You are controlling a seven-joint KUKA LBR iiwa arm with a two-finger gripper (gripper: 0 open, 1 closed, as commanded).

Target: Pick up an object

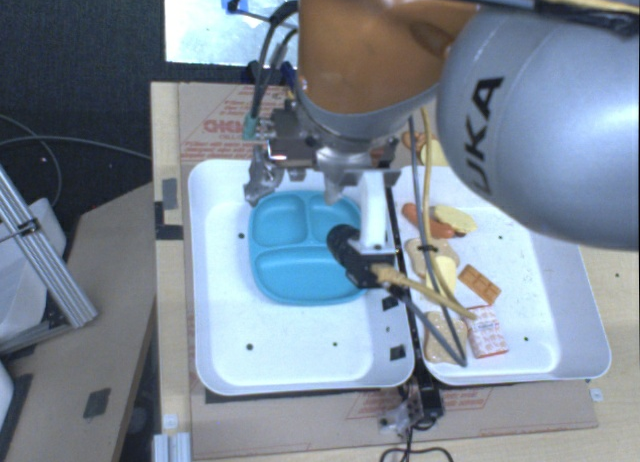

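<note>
The end effector [298, 188] hangs spread wide and empty over the far rim of the blue divided plate [295, 255] in a white bin [225, 350]; small food pieces [455, 220] lie to the plate's right.

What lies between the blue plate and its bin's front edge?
Nothing: the camera view shows bare bin floor from the blue plate to the rim.

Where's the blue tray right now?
The blue tray sits in the left bin, toward its right wall, with the hand at its far edge.
</note>
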